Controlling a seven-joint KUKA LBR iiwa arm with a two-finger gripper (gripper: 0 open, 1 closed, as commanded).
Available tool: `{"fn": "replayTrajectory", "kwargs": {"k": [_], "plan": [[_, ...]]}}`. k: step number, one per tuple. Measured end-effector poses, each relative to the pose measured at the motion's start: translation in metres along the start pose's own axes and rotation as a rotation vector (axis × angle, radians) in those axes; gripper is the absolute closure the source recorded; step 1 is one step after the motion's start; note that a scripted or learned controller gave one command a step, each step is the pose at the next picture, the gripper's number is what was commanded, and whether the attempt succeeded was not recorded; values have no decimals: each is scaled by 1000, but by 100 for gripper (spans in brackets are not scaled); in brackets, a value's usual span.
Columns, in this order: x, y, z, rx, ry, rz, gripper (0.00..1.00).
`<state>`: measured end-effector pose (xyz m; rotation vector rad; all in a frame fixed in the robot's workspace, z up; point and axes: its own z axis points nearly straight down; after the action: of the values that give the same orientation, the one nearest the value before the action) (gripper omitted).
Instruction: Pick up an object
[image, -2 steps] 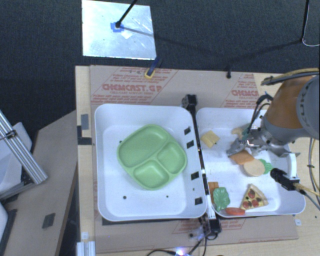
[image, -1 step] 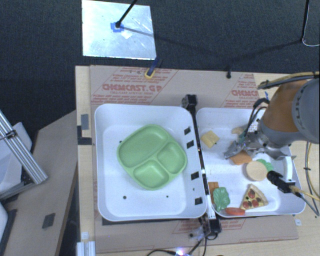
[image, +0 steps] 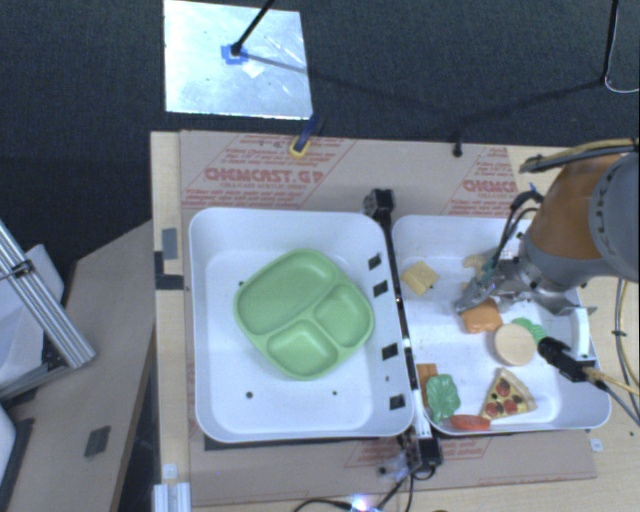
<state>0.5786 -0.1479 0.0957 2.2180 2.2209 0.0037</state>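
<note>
Nearest the camera, along the 6 o'clock edge of the right bin (image: 575, 408), lie one pizza slice (image: 507, 396), one green toy (image: 442, 395) and a red piece (image: 468, 423) touching the wall, pushed into the corner where a two-finger grab looks awkward. Just beyond, at about 3 o'clock in that bin, sits one cream disc (image: 515, 344) with a green bit (image: 533, 327) peeping from behind it, and touching it at 10 o'clock is one orange block (image: 481, 318), which I judge to be the target: the gripper (image: 478, 295) hangs right over its far edge, low in the bin. Whether the gripper is open or closed I cannot tell, and nothing is seen held. One yellow cube (image: 420, 277) rests apart at 9 o'clock of the gripper, free to reach. The left bin (image: 215, 300) carries one green tray (image: 304, 313) with three compartments, laid flat in the middle, likely as a drop spot. Both bins sit side by side on the bench (image: 260, 165), two in all
</note>
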Motion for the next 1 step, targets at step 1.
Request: {"fn": "replayTrajectory", "kwargs": {"k": [1], "plan": [[0,0,-43,-2,-1,-2,100]]}}
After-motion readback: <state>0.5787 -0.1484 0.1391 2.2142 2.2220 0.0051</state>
